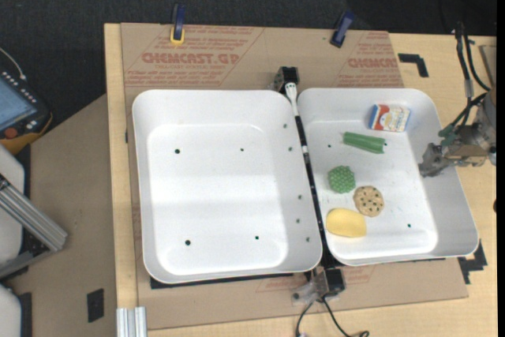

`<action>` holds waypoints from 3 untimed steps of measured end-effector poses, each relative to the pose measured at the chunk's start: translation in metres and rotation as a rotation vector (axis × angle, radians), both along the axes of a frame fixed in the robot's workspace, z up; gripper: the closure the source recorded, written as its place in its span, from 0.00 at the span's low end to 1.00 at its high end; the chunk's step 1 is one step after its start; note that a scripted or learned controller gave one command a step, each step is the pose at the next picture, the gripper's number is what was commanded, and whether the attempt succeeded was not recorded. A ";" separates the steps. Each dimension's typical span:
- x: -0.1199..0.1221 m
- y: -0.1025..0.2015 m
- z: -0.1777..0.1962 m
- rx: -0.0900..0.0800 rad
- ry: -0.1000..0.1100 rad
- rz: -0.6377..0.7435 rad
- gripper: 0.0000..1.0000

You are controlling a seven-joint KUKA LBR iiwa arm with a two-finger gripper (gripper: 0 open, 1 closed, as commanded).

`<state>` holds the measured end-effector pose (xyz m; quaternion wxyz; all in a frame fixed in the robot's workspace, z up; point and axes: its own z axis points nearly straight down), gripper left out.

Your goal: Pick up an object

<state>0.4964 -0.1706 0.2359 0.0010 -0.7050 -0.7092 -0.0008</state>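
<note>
Grey hand (433,158) low at right bin's (454,229) right rim, grip unclear, green stick (364,142) apart.

Both bins (213,110) are white, dotted with small dark holes. In the right bin: a blue, white and red carton (387,117), a dark green stick (364,142), a green nubbly ball (342,179), a tan cookie (368,201) with dark specks, a yellow lump (346,222)

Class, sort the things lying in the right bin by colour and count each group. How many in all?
Green: 2, the green stick and the green round piece
Yellow: 1, the yellow lump
Tan: 1, the cookie
Red, white and blue: 1, the small carton
Total: 5
</note>
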 end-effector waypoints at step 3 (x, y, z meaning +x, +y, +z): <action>-0.019 -0.055 -0.001 -0.001 0.005 -0.010 1.00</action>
